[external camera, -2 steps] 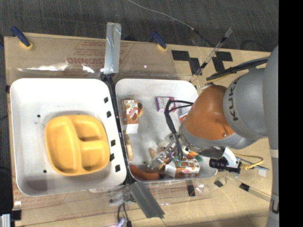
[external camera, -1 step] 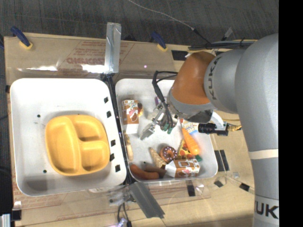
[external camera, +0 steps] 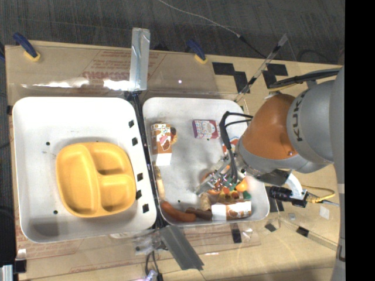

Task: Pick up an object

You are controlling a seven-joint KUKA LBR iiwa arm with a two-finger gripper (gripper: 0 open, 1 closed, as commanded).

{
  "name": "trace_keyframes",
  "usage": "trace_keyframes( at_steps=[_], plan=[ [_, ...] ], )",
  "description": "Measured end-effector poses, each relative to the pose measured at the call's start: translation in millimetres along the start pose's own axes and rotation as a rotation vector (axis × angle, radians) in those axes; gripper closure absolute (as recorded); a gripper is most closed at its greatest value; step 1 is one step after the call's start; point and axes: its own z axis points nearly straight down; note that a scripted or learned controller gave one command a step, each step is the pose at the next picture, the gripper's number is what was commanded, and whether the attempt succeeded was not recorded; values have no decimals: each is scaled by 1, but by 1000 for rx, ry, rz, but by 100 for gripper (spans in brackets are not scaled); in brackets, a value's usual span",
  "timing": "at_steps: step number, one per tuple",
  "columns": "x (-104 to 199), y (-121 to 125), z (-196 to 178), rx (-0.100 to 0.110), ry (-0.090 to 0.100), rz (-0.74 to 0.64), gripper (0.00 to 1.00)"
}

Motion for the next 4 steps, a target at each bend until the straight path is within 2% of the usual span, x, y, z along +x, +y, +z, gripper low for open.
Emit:
trace_keyframes(
  at_steps=[1, 2, 3, 4],
  plan=[
    [57, 17, 2, 2, 4, -1, 0],
    [8, 98, -75, -2, -3, 114, 0],
    [54, 17, 2, 3, 3, 103, 0],
    [54, 17, -7, 4, 5, 99, 100]
  ],
)
